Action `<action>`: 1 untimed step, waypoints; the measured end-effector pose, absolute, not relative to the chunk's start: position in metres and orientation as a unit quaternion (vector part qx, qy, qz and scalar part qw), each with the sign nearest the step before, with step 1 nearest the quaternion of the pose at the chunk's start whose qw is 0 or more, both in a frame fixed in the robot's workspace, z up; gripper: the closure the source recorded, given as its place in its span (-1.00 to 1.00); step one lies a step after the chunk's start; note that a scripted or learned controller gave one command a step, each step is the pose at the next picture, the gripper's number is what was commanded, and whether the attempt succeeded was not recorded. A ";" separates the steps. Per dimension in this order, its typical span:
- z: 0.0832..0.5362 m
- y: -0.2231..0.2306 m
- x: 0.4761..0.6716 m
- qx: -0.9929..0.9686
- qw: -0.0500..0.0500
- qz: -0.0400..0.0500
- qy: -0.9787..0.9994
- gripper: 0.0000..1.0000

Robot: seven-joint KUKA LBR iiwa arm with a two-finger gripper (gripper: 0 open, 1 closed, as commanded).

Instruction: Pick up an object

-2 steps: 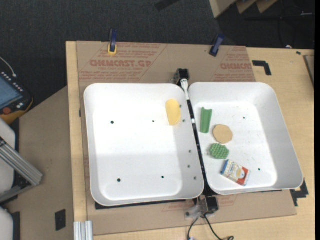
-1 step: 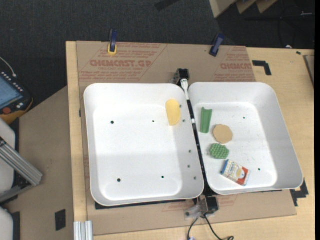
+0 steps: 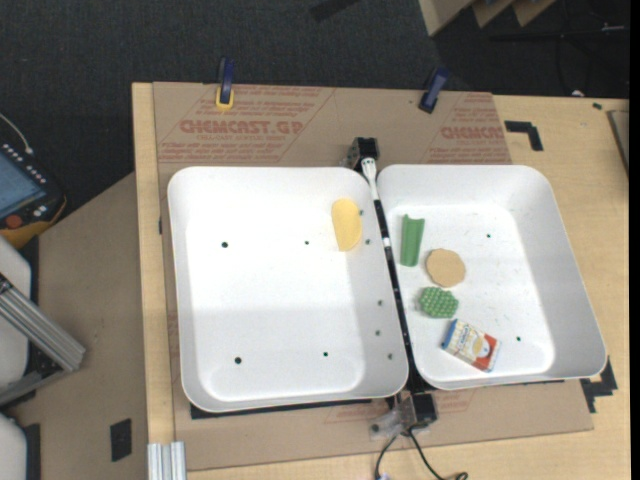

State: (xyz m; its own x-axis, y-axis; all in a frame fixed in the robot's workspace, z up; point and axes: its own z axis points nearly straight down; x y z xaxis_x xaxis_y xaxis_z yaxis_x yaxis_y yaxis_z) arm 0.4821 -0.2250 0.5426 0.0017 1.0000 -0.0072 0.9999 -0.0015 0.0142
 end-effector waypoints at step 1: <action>0.452 -0.213 0.498 0.707 -0.003 -0.001 0.707 1.00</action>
